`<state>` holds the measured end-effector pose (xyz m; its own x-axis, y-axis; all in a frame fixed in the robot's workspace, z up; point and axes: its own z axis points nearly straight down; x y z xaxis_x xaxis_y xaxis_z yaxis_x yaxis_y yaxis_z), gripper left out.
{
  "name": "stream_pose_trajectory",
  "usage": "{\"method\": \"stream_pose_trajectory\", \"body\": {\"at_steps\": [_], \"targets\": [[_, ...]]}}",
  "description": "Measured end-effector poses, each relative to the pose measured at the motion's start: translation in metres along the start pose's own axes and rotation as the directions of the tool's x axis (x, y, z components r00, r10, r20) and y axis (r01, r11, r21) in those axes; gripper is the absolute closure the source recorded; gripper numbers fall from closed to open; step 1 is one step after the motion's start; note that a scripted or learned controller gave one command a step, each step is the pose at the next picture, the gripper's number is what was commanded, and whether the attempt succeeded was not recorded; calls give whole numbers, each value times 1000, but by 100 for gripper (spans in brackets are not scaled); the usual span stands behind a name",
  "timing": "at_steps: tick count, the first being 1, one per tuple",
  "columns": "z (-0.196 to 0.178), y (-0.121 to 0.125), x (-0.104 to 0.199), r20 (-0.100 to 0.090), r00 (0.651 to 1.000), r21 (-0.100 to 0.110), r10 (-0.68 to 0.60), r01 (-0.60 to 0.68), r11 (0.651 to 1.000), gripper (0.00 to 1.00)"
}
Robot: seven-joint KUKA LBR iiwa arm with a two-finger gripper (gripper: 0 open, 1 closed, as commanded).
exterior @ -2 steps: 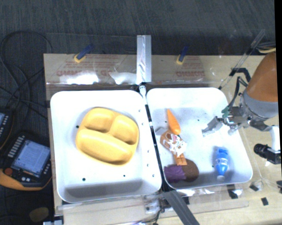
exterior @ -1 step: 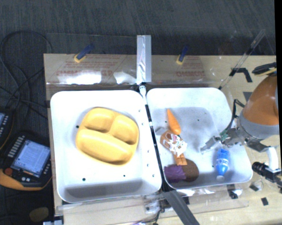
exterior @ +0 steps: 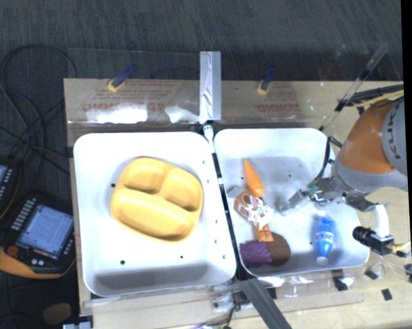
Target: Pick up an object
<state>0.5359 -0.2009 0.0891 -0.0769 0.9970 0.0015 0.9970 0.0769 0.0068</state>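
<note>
A big yellow bread-shaped object [exterior: 156,197] lies in the middle of the left bin [exterior: 94,267]. In the right bin [exterior: 293,139], an orange carrot [exterior: 253,178] points away from the camera, a white patterned item [exterior: 253,209] lies just below it, a purple-brown object [exterior: 265,250] rests near the front wall, and a small blue bottle [exterior: 324,238] lies to the right.

Dark grey carpet floor [exterior: 118,28], black cables [exterior: 26,100] looping at left, pale wooden bench [exterior: 366,92], orange handheld pendants [exterior: 32,236] beside it.
</note>
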Motion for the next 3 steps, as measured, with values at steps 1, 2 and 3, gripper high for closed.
{"method": "stream_pose_trajectory", "body": {"at_steps": [1,2,3], "targets": [[-46,-51,-16,-2,999,9,40,-40,999,0],[-2,-47,-3,-7,996,0,-90,90,996,0],[-1,-19,66,10,964,-5,-264,264,965,0]]}}
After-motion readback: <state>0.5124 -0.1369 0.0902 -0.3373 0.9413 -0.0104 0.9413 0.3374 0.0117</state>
